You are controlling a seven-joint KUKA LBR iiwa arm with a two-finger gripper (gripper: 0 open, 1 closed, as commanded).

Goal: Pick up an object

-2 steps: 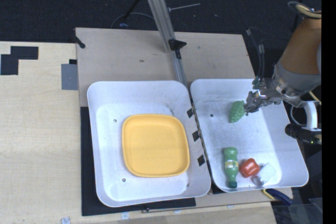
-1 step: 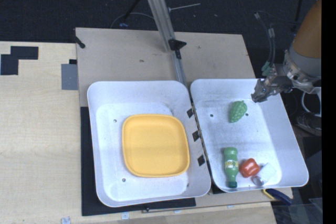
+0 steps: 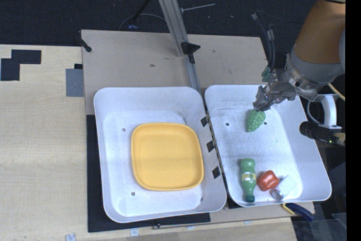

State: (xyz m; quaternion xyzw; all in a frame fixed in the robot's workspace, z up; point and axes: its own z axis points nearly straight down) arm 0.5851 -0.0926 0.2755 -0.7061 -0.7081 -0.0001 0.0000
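Gripper (image 3: 264,103) low over right bin (image 3: 304,178), touching top of green bumpy object (image 3: 255,120) near bin's far edge. Jaw state: cannot tell. Judged mid-attempt: object on floor, lift pending. Bottle (image 3: 247,179), red piece (image 3: 268,180) at near edge.

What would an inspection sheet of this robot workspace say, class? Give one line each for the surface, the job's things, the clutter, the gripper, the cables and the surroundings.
Surface: bench bearing a left bin and a right bin, side by side.
Job's things: right bin holds a green bumpy object, a green bottle and a red object.
Clutter: yellow plate in the left bin.
Gripper: gripper just above the green bumpy object; finger state unclear.
Cables: black cable by the arm.
Surroundings: metal rail behind the bins; dark floor.
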